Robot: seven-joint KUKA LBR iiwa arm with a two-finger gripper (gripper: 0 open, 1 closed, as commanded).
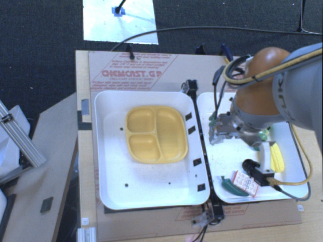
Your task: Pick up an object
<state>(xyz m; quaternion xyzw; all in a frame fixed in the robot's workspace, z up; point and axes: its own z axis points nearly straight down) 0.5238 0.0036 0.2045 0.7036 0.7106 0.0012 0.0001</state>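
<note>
Corn cob (276, 157), 1 of it, lies in the view-right bin (282, 188), off to the arm's side of the gripper (218, 131) and a bit nearer the camera. Its long axis runs near-to-far; which end is the tip I can't tell. Gripper hangs over that bin's left part; open or closed, can't tell. Nearer the camera than the gripper: 1 dark green pod-shaped item (231, 186) touching 1 red-and-white packet (246, 182). Other bin (113, 180), across the divider from the gripper, holds 1 yellow 3-compartment plate (155, 134). Both bins sit on a wooden bench (55, 135), dark carpet (40, 24) beyond.
</note>
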